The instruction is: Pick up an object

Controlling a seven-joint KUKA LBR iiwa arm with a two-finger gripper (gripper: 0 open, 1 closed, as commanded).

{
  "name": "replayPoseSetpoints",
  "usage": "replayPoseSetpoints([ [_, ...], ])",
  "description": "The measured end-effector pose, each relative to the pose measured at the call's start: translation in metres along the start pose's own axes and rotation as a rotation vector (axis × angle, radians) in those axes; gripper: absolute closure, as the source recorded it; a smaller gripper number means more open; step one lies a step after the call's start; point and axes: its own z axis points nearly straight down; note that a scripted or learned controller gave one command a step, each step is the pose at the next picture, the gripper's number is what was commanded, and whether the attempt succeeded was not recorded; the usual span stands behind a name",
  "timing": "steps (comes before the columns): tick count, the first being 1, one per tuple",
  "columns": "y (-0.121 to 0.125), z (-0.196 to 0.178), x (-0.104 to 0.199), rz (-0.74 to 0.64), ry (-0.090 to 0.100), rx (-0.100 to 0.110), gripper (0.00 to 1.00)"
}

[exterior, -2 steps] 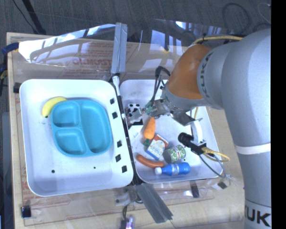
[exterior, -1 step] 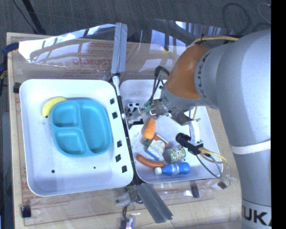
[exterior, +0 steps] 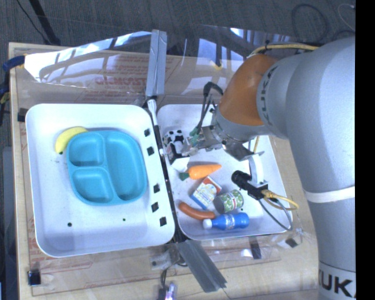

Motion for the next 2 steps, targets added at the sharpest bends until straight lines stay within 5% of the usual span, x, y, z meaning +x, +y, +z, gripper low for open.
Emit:
replayPoseSetpoints([
  [1,-0.001,0.001,0.0,0.0,0.001,0.002,0.0],
  [2,-0.017,0.031,-0.001,-0.017,0.005,0.038,0.0],
])
